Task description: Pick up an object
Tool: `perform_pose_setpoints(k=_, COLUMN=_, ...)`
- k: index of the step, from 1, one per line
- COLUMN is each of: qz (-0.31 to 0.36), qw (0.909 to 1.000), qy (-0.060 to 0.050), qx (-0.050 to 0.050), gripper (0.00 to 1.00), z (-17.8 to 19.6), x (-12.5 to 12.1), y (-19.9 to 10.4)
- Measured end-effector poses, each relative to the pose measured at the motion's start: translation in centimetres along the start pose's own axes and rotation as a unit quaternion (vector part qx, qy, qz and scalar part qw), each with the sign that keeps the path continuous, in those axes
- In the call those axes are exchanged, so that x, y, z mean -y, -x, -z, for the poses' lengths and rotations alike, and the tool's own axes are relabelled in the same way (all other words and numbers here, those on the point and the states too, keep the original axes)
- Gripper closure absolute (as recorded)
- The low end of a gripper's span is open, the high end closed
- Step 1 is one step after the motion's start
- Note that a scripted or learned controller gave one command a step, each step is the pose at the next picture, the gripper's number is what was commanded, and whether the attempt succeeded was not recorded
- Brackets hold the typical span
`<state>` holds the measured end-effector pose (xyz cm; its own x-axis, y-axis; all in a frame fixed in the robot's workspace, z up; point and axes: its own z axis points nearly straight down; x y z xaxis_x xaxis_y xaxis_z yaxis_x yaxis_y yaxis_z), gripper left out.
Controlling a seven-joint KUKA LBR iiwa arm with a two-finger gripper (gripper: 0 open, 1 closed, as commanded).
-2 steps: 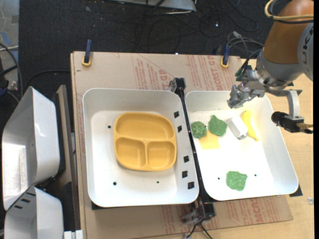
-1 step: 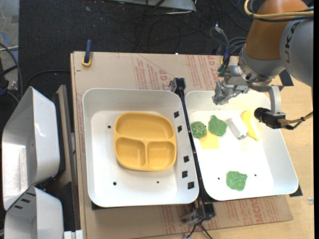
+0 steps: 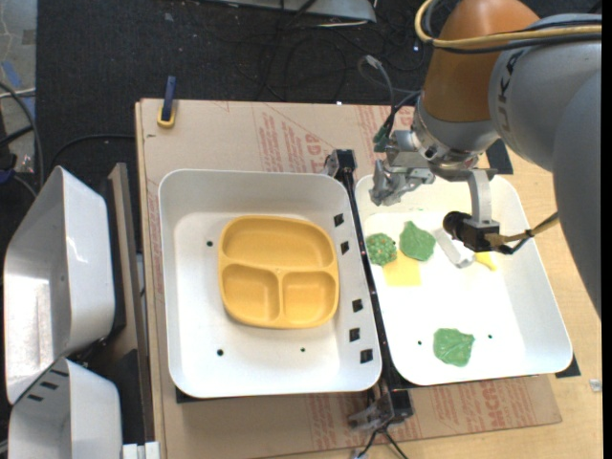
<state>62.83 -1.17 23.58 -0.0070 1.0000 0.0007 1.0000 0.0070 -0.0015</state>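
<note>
Nearest the camera, a crumpled green piece [image 3: 453,345] is lying alone at the front of the right bin [image 3: 535,352]. Further in, a yellow square [image 3: 403,273] is resting just in front of two more green pieces, a rounder one [image 3: 382,249] on the left and a leafier one [image 3: 417,242] beside it, the three nearly touching. To their right a small white and yellow item [image 3: 470,255] is lying under a dark fitting on the arm. The left bin [image 3: 182,352] is carrying a yellow divided tray [image 3: 279,270].

At the back of the right bin the gripper [image 3: 387,187] is hanging above the white floor, beyond the green cluster, with nothing visible between its fingers; whether they are spread or closed cannot be told from this angle. The arm [image 3: 497,55] is reaching in from the right above it.

The step in hand appears to be the approach, with no object picked yet. The next move probably calls for coming forward over the cluster, and the close packing there could make a clean grasp awkward.
</note>
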Motion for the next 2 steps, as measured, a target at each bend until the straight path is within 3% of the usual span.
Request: perform_pose_setpoints(k=2, qz=0.000, qw=1.0000, qy=0.000, qx=0.000, gripper=1.00, z=-0.7, x=0.2, y=-10.1)
